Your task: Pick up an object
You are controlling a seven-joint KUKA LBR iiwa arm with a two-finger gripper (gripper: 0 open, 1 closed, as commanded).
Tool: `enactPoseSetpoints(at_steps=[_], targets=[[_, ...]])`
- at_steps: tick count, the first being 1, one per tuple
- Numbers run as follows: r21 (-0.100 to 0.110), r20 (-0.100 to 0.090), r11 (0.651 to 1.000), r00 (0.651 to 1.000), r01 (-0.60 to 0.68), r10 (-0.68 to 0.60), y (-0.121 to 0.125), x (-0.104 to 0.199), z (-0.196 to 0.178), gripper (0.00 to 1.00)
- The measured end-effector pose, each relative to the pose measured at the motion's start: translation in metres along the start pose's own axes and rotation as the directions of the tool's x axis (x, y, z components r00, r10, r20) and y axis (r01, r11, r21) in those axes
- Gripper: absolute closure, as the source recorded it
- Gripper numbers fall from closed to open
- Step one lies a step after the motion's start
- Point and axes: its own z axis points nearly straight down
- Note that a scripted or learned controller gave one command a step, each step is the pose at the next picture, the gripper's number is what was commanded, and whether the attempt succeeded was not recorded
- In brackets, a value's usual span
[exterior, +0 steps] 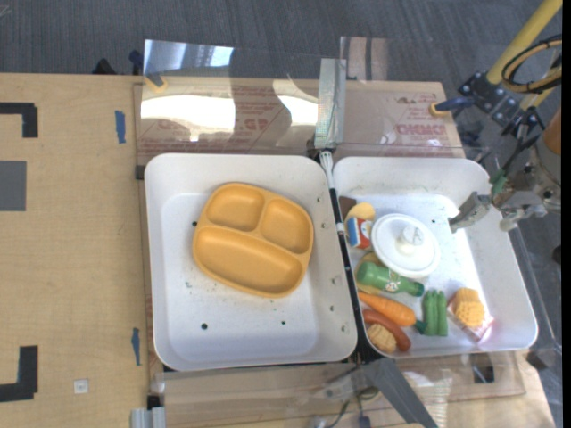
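The right bin (500,266) holds several toy foods. A white round lid with a knob (406,242) lies near its middle, with a green bottle (389,280) below it and an orange carrot (389,308) below that. A bread-like piece (385,334) sits at the front, green beans (434,313) to its right, and a yellow corn piece (469,308) near the front right. A small red, white and yellow toy (359,224) lies at the bin's left wall. My gripper (489,210) hangs above the bin's right rim, apart from the toys, with nothing seen in it.
The left bin (169,266) carries a yellow divided plate (253,238). Clear plastic panels (232,114) stand behind both bins. A cardboard surface (62,239) lies to the left. Cables and a yellow tube (526,38) hang at the upper right.
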Motion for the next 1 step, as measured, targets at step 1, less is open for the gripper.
enactPoseSetpoints(at_steps=[1], targets=[[-0.009, 0.000, 0.979, 0.979, -0.203, 0.203, 0.0210, 0.0287, 0.0811, 0.00]])
